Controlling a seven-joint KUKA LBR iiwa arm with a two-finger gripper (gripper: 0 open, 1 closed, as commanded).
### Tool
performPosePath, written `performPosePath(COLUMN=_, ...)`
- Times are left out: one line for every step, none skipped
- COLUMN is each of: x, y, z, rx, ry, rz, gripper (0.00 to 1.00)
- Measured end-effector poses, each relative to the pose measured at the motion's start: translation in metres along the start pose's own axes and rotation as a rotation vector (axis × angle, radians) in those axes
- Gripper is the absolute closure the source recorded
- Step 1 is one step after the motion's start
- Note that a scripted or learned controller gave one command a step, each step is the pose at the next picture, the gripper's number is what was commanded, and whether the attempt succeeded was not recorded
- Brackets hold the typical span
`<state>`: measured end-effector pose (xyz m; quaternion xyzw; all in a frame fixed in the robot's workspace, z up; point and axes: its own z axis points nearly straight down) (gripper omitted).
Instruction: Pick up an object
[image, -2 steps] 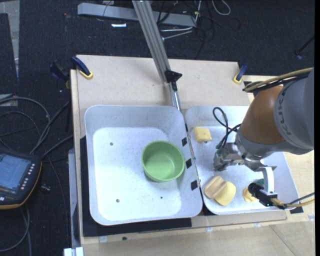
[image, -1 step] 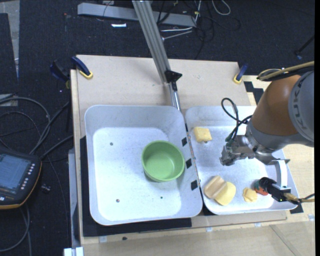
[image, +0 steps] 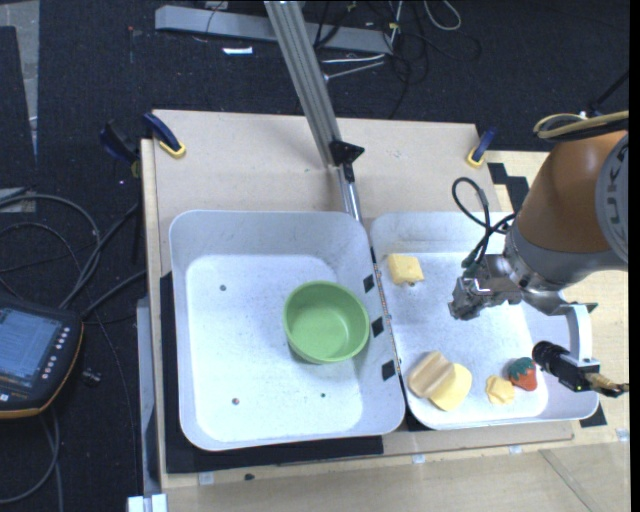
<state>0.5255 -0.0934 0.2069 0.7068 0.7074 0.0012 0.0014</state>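
We log the left bin (image: 200, 400) bearing a green bowl (image: 325, 320) near centre, likely plain clutter. In the right bin (image: 430, 228), the gripper (image: 466, 300) hangs at centre; jaw state we cannot tell. Candidates ring it: a yellow block (image: 404, 269) at ten o'clock, a larger yellow piece (image: 440, 380) at seven, a small yellow piece (image: 500, 390) and red-green toy (image: 522, 373) at five.
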Motion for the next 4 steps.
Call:
performPosePath(x=0.0, y=0.001, z=-0.042, rx=0.0, ry=0.0, rz=0.0, gripper=1.0)
performPosePath(x=0.043, y=0.016, z=-0.032, rx=0.004, ry=0.001, rz=-0.003, gripper=1.0)
performPosePath(x=0.098, y=0.037, z=-0.037, rx=0.003, ry=0.001, rz=-0.004, gripper=1.0)
performPosePath(x=0.157, y=0.056, z=-0.03, rx=0.005, ry=0.001, rz=-0.004, gripper=1.0)
